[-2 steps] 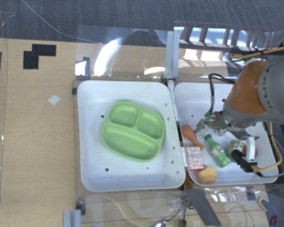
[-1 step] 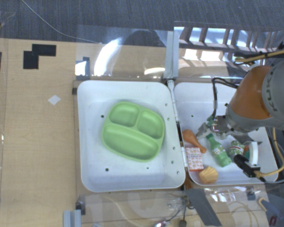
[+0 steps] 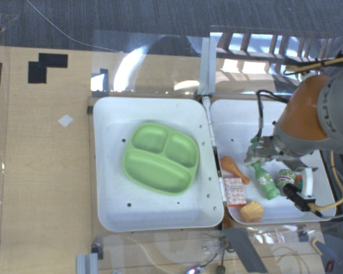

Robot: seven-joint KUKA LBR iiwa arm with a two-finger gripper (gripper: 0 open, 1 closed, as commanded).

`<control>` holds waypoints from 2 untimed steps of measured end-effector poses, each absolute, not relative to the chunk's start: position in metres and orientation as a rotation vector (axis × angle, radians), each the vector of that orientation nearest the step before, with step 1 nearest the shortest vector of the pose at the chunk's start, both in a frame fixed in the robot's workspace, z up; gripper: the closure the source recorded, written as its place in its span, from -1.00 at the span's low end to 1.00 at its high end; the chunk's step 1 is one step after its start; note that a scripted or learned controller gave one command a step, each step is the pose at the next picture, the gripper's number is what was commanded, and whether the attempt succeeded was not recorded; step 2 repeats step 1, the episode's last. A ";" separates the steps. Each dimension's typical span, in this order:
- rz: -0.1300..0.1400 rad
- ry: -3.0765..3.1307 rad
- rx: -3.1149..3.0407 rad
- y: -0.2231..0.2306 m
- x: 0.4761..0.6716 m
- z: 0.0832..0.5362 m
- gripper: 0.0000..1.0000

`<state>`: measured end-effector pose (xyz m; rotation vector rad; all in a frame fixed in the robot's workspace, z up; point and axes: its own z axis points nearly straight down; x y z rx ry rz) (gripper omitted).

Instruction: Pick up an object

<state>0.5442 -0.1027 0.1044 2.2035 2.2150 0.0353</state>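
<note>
Right now my gripper [image 3: 257, 154] hangs low in the right bin [image 3: 240, 116], just above the top of the green bottle [image 3: 265, 181]; whether it is clenched or released I cannot tell. Left of the bottle lie an orange drumstick-shaped toy [image 3: 234, 169] and a small red-and-white packet [image 3: 234, 191], with a yellow-orange ridged piece [image 3: 251, 210] just below. A green divided plate [image 3: 161, 158] sits in the left bin [image 3: 108, 153].
</note>
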 end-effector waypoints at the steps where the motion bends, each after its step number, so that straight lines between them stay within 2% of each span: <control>1: 0.005 2.227 2.210 -0.068 0.627 0.186 1.00; 2: 0.005 2.227 2.210 -0.068 0.627 0.186 1.00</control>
